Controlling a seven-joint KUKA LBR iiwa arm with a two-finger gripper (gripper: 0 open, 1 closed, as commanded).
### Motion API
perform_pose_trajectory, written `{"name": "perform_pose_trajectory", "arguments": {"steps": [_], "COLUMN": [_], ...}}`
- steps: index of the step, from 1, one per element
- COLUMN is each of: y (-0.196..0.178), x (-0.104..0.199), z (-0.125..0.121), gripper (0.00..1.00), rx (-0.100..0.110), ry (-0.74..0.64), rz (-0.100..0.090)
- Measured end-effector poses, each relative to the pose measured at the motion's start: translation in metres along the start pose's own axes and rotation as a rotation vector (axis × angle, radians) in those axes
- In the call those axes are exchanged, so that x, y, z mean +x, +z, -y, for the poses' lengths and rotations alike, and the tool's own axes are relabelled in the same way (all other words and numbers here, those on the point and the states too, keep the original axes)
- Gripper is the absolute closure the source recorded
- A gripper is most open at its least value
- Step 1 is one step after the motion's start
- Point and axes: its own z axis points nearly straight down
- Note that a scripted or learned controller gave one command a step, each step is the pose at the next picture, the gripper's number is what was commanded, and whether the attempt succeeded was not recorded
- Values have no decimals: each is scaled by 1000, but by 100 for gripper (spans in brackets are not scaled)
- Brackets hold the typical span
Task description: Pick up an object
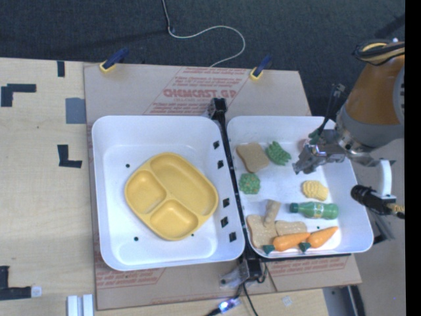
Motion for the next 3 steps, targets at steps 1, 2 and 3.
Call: {"name": "perform_pose_trajectory", "arguments": {"steps": [1, 2, 3], "y": [-4, -12, -18], "x": [1, 49, 103], "z": [0, -2, -8], "gripper": [100, 100, 100], "rx": [6, 6, 6], "ry": [1, -4, -5], "rz": [-2, -2, -3]}}
